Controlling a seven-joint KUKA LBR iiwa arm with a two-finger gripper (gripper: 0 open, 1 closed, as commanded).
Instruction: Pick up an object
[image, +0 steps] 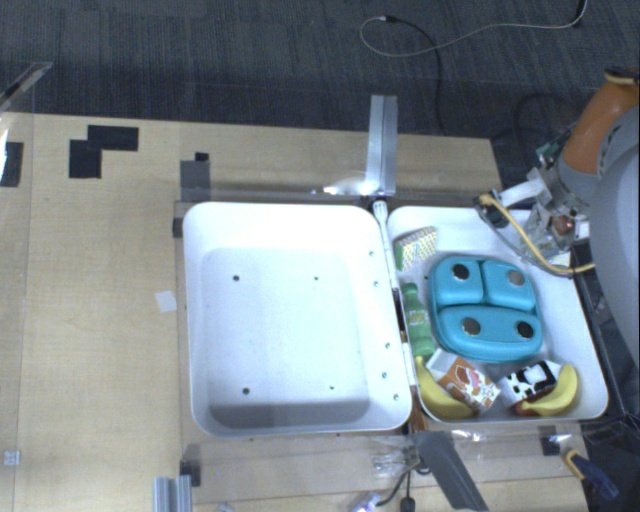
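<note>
The right bin (592, 330) holds a pile of objects. A large blue plastic piece (485, 305) with several round holes lies in its middle. A green bottle (415, 325) lies along the bin's left wall, with a small patterned packet (417, 245) above it. Along the near wall are a yellow banana-shaped toy (440, 398), a brown and white packet (467, 383), a black and white toy (530, 380) and a second yellow piece (560, 395). My gripper (550, 220) hangs over the bin's far right corner, apart from the objects, with a yellow cable (520, 243) looping beside it.
The left bin (195, 300) sits beside the right one, sharing a metal divider post (383, 150). The grey arm with its orange band (608, 115) comes in at the right edge. Wooden bench top spreads to the left, with black marks (100, 148).
</note>
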